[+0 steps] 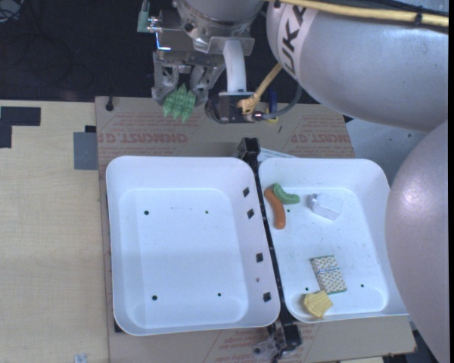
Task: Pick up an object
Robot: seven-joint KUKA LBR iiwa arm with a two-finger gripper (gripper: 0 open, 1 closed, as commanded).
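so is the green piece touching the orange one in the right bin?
Touching. The camera view shows the green piece lying across the upper end of the orange piece, overlapping with no gap, in the right bin.

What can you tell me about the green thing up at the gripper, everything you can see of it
The green object is small, bumpy and knobbly, with a soft plastic or rubbery look and a ridged, grid-like surface. It sits between the fingers of the gripper, raised above the cardboard behind the left bin, tilted slightly. Its top is hidden by the fingers; only they touch it.
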